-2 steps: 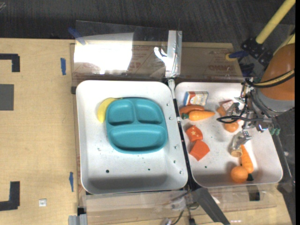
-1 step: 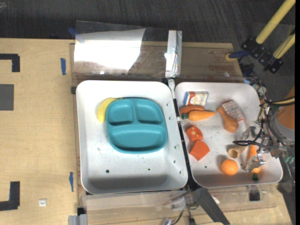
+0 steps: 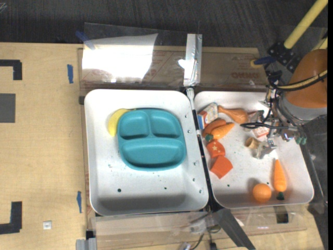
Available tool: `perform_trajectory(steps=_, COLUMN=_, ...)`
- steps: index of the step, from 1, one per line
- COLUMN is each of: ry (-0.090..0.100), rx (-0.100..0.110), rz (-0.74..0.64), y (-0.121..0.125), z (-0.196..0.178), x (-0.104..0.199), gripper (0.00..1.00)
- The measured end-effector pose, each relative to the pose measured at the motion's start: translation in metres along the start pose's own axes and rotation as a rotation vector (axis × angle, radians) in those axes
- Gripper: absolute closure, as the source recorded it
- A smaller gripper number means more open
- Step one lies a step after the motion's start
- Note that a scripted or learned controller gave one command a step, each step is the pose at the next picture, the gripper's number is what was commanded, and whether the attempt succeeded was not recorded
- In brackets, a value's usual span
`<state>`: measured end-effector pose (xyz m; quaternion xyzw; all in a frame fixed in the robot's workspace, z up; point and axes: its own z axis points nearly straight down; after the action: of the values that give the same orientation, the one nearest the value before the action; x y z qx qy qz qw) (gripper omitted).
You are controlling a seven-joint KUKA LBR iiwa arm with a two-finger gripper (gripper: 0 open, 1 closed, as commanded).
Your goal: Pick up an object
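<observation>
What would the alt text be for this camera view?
The robot arm's hand hangs low in the right bin among toy food: a carrot, an orange, red pieces. The left bin holds a teal divided plate.

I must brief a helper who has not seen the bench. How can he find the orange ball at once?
Look at the right bin, the one that holds many small items. Go to its near edge, towards the right corner. The orange ball lies there just left of a carrot; it is the one round item, while the carrot is long with a dark green end.
</observation>
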<state>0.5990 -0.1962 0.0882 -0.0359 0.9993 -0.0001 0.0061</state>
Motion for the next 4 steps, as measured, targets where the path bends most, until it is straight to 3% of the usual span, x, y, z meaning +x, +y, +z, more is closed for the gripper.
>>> perform_trajectory(steps=1, ry=0.034, rx=0.004, rz=-0.061, y=0.012, z=-0.001, x=-0.049, gripper=0.0)
perform_trajectory(steps=2, ry=0.005, rx=0.002, rz=0.113, y=0.013, z=-0.001, x=-0.025, gripper=0.0)
perform_trajectory(steps=3, ry=0.001, rx=-0.002, rz=0.174, y=0.102, z=-0.001, x=-0.029, gripper=0.0)
perform_trajectory(steps=4, ry=0.0, rx=0.0, rz=0.301, y=0.1, z=-0.002, x=0.01, gripper=0.0)
